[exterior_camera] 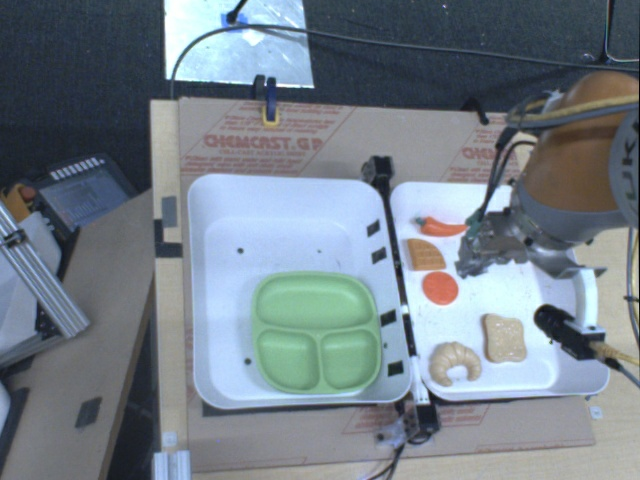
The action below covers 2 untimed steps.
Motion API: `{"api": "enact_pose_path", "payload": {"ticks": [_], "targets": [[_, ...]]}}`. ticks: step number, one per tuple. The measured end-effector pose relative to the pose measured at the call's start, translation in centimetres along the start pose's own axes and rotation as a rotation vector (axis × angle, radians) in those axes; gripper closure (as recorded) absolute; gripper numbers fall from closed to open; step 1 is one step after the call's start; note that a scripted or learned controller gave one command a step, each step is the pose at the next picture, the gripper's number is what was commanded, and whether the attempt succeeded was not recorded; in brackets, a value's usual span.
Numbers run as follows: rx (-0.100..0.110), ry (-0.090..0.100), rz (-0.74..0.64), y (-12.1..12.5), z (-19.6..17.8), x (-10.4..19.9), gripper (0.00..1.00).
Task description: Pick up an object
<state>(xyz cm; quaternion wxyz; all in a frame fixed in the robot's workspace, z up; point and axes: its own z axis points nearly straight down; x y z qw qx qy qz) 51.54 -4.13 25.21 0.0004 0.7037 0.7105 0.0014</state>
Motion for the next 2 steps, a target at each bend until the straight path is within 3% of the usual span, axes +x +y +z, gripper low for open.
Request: {"api": "enact_pose_path", "payload": {"ticks": [2], "targets": [[0.002, 0.0, -0.001, 2.5, 1.3, 11.7, 1.0]]}}
